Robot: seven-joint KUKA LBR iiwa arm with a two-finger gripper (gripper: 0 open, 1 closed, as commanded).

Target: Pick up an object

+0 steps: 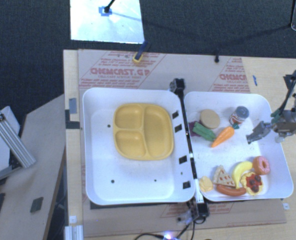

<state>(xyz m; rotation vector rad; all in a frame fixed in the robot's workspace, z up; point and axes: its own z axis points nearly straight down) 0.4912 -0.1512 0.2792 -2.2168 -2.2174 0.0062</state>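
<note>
- In the right-hand bin (275, 159) a spread of toy food is seen: a carrot (222, 137), a green pod-like vegetable (204, 132), a round tan bun or cookie (210, 118), a small jar (239, 116), and lower down a banana (241, 170), a donut (261, 165), a pizza slice (221, 176), a sausage (230, 190) and a cheese-like yellow piece (206, 184).
- The gripper (255, 133) is seen over the right side of this bin, near the carrot and jar; whether it is spread or closed cannot be told, and nothing is seen held.
- The carrot is judged the nearest candidate: probably light, hard, smooth plastic, liable to slip or roll.
- A hold across its thicker middle is advised, square to its long axis.
- The left bin (95, 134) carries a yellow divided plate (143, 132).
</note>
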